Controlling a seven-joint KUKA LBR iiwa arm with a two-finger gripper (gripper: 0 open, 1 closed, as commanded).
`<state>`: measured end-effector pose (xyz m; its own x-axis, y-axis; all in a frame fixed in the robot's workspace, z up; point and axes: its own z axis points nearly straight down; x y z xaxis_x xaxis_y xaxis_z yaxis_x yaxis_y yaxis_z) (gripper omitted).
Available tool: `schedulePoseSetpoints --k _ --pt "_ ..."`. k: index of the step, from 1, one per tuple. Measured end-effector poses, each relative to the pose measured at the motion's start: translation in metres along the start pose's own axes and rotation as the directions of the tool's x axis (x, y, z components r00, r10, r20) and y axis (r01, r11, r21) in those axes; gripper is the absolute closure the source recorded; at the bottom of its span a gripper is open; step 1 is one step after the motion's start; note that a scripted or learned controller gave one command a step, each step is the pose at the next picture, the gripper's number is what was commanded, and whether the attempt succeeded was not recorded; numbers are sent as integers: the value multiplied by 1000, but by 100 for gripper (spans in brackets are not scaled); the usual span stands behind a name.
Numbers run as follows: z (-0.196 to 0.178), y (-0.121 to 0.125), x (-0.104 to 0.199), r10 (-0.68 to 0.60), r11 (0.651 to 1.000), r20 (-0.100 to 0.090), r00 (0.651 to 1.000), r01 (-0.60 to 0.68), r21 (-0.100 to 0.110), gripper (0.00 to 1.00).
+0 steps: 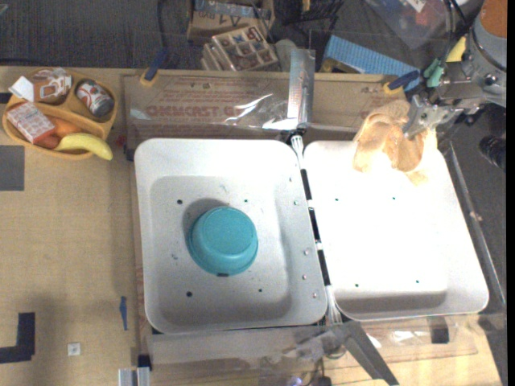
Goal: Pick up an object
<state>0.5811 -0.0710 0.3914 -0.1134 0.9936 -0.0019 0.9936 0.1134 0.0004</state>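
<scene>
the bench [56, 280] is a tan surface that carries two shallow white bins side by side. the left bin [161, 175] holds a teal bowl [224, 240], turned upside down and sitting a little left of the bin's middle, well apart from the gripper. the right bin [402, 248] is bright white; near its far edge a crumpled, pale, see-through orange thing [386, 145], like a bit of plastic wrap or a thin bag, sits up against the rim. the arm [491, 30] comes in at the upper right corner, and its gripper [418, 123] hangs right at the upper right side of that orange thing, touching or overlapping it as seen from above. whether the gripper is open or closed, or has the wrap in its grasp, i cannot tell, since the tips are lost against the wrap.

behind the bins a cardboard strip [217, 103] runs across, with a sheet of clear plastic [257, 111] lying over it. at the far left of the bench a yellow tray [40, 139] holds a banana [84, 144], some small packets and a can [95, 97]. beyond the bench lies dark floor with loose clutter.
</scene>
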Motion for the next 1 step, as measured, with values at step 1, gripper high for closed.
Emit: schedulePoseSetpoints --k 1 --pt "-44 -9 68 -98 995 0 995 98 -2 100"
